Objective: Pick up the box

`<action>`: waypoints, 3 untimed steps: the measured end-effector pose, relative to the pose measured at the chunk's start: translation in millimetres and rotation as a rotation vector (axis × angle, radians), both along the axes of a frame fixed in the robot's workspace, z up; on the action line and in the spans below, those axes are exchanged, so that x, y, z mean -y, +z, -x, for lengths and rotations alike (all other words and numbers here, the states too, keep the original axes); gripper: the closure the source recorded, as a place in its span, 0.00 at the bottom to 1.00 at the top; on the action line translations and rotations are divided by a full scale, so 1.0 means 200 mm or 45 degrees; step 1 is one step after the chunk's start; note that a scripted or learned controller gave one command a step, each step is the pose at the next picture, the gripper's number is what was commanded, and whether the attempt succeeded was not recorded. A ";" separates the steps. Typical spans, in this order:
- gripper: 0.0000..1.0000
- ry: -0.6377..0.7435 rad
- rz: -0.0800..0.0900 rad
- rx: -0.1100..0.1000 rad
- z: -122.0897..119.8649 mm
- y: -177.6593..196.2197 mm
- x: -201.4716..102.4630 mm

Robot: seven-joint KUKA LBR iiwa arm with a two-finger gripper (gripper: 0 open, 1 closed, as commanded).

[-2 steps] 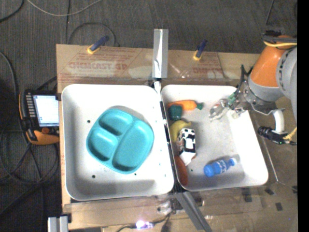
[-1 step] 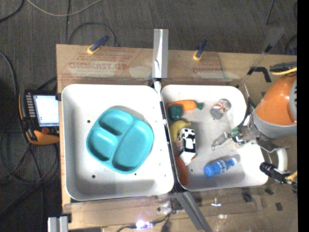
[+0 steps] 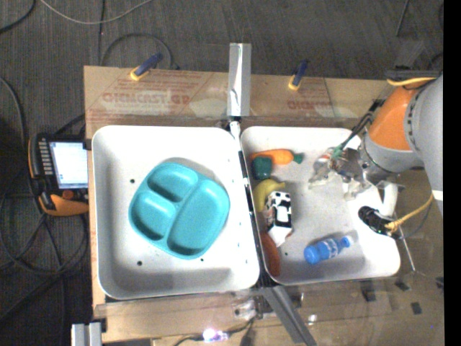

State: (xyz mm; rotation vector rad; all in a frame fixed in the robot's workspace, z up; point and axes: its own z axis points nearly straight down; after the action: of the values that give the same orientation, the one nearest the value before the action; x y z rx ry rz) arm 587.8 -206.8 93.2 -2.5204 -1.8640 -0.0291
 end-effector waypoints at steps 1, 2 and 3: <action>0.00 -0.127 0.015 0.014 0.25 0.01 -0.02; 0.00 -0.075 0.025 -0.018 -0.11 0.24 0.01; 0.00 -0.139 0.024 -0.003 0.25 -0.01 -0.19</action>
State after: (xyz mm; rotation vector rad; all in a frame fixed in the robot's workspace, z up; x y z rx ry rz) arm 537.8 -168.5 90.7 -2.6308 -1.7324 -0.0095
